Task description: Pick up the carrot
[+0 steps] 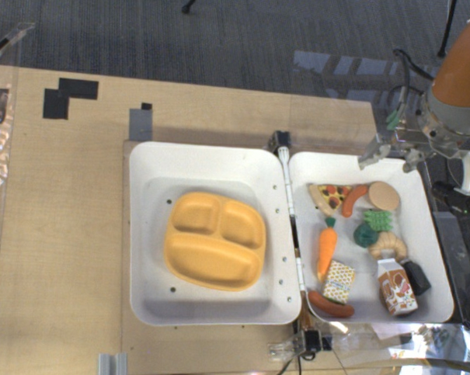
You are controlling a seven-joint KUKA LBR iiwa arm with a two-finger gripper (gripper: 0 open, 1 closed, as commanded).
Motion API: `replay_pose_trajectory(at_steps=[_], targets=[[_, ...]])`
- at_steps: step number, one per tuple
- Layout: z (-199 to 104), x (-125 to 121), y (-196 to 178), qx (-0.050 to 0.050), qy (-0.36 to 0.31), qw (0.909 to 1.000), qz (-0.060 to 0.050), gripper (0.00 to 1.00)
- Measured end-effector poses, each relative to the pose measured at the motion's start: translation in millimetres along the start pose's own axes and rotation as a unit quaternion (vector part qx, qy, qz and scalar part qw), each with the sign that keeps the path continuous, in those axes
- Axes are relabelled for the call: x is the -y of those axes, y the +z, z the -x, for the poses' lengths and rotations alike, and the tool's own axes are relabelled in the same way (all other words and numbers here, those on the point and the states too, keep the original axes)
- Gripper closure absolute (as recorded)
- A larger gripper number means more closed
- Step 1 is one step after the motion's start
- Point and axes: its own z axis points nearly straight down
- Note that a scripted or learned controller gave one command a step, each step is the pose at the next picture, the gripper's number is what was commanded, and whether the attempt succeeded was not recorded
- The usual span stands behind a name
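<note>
The carrot point(326, 252) is lying in the right bin point(442, 262), near its left edge and about midway along it, tip pointing toward the near edge. The gripper point(392, 151) is hovering over the bin's far edge, well apart from the carrot, with jaws spread and gripping nothing.

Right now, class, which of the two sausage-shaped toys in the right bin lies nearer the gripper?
The upper sausage, lying between the pizza slice and the round bun. It is nearer the gripper than the other sausage, at the bin's front edge.
</note>
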Motion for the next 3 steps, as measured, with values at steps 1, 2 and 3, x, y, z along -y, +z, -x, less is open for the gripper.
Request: replay_pose_trajectory(at_steps=[1, 2, 3], targets=[[-45, 24, 81, -0.001, -0.067, 0.9978, -0.002, 0.0], [-23, 114, 153, -0.001, -0.021, 0.9998, 0.002, 0.0], [-25, 109, 140, -0.001, -0.025, 0.9997, 0.008, 1.0]])
